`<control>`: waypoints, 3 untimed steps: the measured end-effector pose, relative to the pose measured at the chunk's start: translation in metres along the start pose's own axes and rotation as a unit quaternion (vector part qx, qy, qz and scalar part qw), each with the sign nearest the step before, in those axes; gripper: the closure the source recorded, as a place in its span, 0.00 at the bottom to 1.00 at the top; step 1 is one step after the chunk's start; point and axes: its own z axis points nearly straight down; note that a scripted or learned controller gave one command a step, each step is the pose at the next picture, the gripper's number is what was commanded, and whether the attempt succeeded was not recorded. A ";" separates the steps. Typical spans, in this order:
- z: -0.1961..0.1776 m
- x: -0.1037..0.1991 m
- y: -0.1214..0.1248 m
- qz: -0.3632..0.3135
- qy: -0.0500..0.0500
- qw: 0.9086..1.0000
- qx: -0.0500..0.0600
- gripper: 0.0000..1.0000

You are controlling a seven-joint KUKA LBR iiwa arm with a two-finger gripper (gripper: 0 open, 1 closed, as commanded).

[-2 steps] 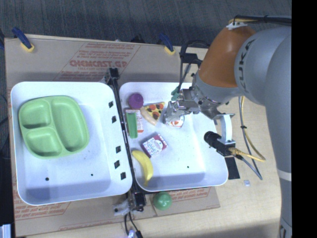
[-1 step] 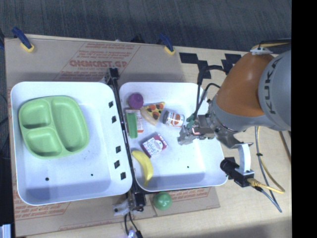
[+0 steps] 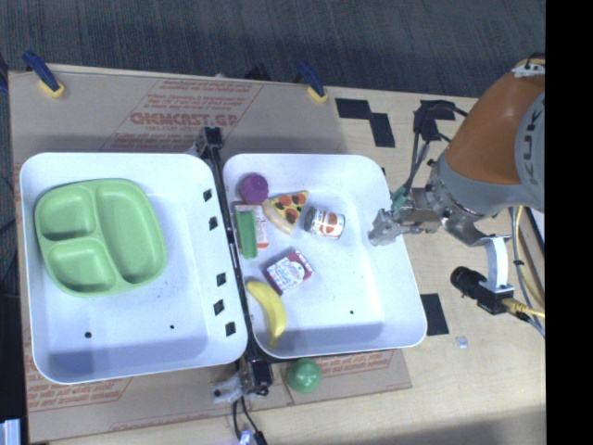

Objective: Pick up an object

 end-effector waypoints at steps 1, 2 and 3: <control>0.003 -0.017 -0.037 -0.001 0.000 1.000 0.001 1.00; 0.018 -0.017 -0.041 -0.001 0.000 1.000 0.001 1.00; -0.016 0.017 -0.028 -0.001 0.000 1.000 -0.001 1.00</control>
